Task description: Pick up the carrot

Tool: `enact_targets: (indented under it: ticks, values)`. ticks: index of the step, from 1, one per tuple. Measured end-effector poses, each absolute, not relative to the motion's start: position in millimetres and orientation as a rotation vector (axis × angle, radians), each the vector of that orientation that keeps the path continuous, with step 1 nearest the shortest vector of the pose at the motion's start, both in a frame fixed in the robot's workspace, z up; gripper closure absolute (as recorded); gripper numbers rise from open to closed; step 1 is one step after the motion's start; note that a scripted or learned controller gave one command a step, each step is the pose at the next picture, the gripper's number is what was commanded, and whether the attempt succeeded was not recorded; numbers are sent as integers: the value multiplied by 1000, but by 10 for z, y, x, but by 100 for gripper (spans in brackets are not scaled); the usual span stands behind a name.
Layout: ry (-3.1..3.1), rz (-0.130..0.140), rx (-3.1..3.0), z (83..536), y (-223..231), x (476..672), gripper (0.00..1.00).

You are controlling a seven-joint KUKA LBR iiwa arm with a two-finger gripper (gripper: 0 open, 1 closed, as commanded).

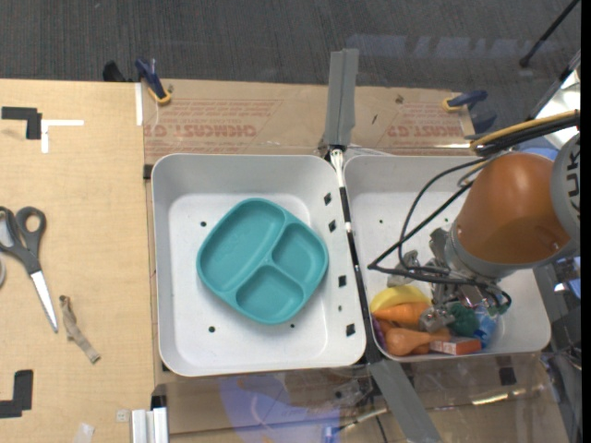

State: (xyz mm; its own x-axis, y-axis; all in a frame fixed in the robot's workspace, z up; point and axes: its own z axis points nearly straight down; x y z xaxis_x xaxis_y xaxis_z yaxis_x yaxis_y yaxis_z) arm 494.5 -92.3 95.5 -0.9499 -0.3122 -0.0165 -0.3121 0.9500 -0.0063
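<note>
An orange carrot (399,313) lies in the right bin (388,192) near its front edge, on top of a small pile of toy food. My gripper (459,305) hangs low over that pile, just to the right of the carrot, under the arm's orange wrist band (511,212). The wrist and cables hide the fingers. A second orange piece (406,341) lies just in front of the carrot.
The left bin (175,192) holds a teal divided plate (263,260). In the pile are a yellow piece (404,297), a green piece (462,319) and a red-and-white item (459,346). Scissors (30,257) lie on the bench at far left.
</note>
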Motion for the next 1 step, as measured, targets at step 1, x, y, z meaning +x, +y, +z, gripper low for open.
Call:
enact_targets:
  ticks: [1]
  values:
    - [2889, -3, -1212, 938, -924, 4926, 0]
